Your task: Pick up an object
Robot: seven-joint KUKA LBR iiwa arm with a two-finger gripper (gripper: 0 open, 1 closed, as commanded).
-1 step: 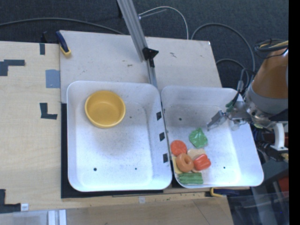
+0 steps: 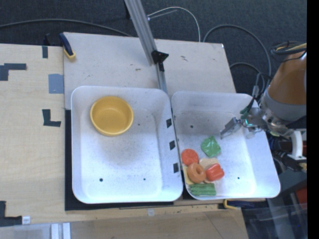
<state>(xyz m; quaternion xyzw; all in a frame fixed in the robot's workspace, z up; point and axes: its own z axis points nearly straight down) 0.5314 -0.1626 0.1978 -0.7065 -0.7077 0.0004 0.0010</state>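
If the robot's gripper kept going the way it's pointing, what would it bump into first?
Probably the crumpled green leaf-shaped toy. The two-finger gripper points down-left over the right white bin, and that toy lies nearest along that line. Height is hard to judge, so it might touch the bin floor first.

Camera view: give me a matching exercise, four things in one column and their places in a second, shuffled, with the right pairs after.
Things:
1. yellow bowl
2. green leafy piece
3. gripper
4. orange ring

Places:
A. over the right bin, just above and right of the leafy piece
B. left bin, upper left part
C. right bin, top of the food cluster
D. right bin, lower left, between a red round piece and a red pepper-like piece

Pairs: 1-B, 2-C, 3-A, 4-D
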